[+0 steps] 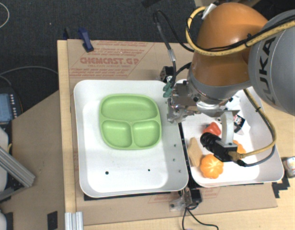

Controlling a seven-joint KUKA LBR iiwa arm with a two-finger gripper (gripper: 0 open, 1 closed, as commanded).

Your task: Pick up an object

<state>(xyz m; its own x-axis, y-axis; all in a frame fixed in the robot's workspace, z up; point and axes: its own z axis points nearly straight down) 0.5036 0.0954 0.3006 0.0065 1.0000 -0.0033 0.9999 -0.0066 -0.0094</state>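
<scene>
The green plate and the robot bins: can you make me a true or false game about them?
1. The green three-compartment plastic plate lies in the left white bin. True.
2. The round orange fruit-shaped toy sits on that plate. False: it lies in the right white bin.
3. The grey arm with the orange band hangs over the right bin. True.
4. The bins rest on a blue cloth. False: they rest on a brown cardboard sheet.

Dark carpet floor (114,13) lies at the far side; a brown cardboard sheet (111,59) covers the bench; cables (23,73) trail left.
</scene>
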